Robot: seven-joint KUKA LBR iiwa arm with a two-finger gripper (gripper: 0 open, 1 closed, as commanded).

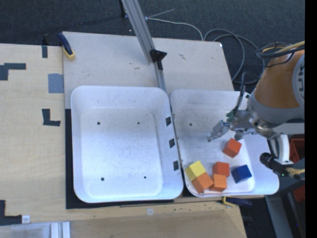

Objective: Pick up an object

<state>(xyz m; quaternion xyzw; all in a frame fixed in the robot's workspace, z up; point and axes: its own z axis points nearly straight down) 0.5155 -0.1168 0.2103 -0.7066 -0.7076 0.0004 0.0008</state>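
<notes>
My hand hangs over the right bin, fingers a little apart, gripping nothing. An orange cube sits just near-right of it; more blocks crowd the near wall. I could close beside the cube or nudge it away. I read no writing
</notes>
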